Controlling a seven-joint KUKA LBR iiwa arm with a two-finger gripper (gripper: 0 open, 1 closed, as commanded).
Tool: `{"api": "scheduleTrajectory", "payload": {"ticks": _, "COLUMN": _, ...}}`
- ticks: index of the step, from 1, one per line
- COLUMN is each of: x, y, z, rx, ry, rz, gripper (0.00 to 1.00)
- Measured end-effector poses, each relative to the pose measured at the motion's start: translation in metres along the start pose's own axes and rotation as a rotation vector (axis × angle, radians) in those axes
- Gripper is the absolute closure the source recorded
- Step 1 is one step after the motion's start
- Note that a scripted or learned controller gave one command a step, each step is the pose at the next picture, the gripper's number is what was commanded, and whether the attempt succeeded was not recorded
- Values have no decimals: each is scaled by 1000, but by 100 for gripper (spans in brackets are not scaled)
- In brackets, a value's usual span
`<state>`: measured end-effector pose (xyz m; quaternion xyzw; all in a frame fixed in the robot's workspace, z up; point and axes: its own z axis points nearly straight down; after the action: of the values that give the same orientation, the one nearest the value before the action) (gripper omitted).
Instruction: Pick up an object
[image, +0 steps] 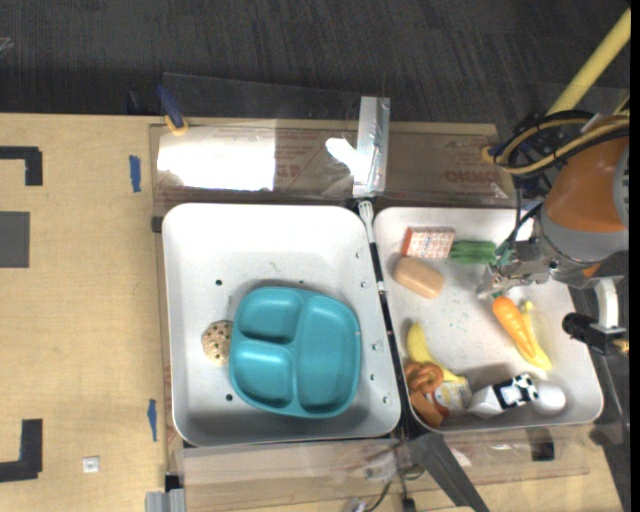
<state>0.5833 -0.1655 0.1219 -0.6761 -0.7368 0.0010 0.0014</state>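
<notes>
The right bin (460, 325) holds a pink box (428, 243), a tan bread roll (419, 277), a green vegetable (470, 252), an orange carrot (512, 320), a yellow banana (418, 345), a brown pretzel (425, 383) and a black-and-white cow toy (520, 395). My gripper (503, 275) hangs low over the right side of this bin, just above the carrot's top end and right of the green vegetable. I see nothing held in it.
The left bin (200, 260) carries a teal divided plate (296, 350) with a speckled cookie (215, 341) at its left edge. The arm's orange band (590, 195) and cables (535, 140) overhang the right bin's far right corner.
</notes>
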Motion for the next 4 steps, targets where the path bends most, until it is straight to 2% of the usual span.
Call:
{"api": "scheduleTrajectory", "payload": {"ticks": 1, "x": 0, "y": 31, "z": -31, "rx": -8, "ry": -4, "rz": -188, "gripper": 0}}
{"api": "scheduleTrajectory", "payload": {"ticks": 2, "x": -12, "y": 52, "z": 11, "rx": -5, "ry": -2, "rz": 6, "gripper": 0}}
{"api": "scheduleTrajectory", "payload": {"ticks": 3, "x": -21, "y": 84, "z": -40, "rx": -10, "ry": -5, "rz": -149, "gripper": 0}}
{"api": "scheduleTrajectory", "payload": {"ticks": 4, "x": -15, "y": 62, "z": 35, "rx": -7, "ry": -3, "rz": -170, "gripper": 0}}
